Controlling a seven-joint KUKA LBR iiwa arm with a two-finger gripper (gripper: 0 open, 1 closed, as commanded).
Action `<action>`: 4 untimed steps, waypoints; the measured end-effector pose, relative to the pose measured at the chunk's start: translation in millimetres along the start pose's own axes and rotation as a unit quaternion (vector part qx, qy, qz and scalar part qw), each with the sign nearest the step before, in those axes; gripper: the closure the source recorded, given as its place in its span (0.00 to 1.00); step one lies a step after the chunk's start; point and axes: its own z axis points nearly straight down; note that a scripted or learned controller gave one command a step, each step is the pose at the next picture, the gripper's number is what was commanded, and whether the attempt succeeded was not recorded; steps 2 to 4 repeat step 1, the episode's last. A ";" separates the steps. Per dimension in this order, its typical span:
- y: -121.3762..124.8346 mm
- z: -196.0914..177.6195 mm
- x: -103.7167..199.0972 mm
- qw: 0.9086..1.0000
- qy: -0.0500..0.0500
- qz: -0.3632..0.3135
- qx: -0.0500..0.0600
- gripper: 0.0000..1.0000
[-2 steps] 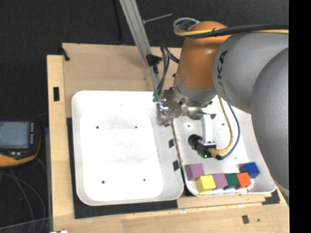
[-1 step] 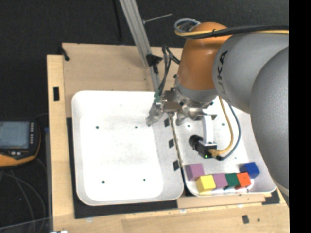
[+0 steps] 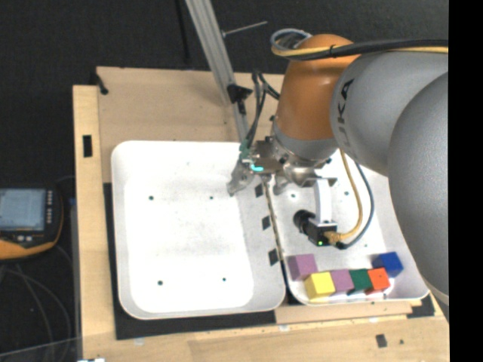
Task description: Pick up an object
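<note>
Coloured cubes (image 3: pixel 346 279) cluster in the right shallow white bin's (image 3: pixel 377 296) near corner: purple, yellow, green, orange, blue. Above that bin's far end hangs the hand (image 3: pixel 260 173); its state I cannot tell.

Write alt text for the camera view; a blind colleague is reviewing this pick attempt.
A grey arm with an orange band reaches in from the right, its claw hanging over the divide between two shallow white bins. Small purple, yellow, green, orange and blue blocks sit clustered at the right bin's near edge, away from the claw.
</note>
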 end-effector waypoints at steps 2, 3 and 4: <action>-37.9 -64.2 33.1 1.000 0.001 -0.004 -0.003 0.00; -37.9 -64.2 33.1 1.000 0.001 -0.004 -0.003 0.00; -37.9 -64.2 33.1 1.000 0.001 -0.004 -0.003 0.00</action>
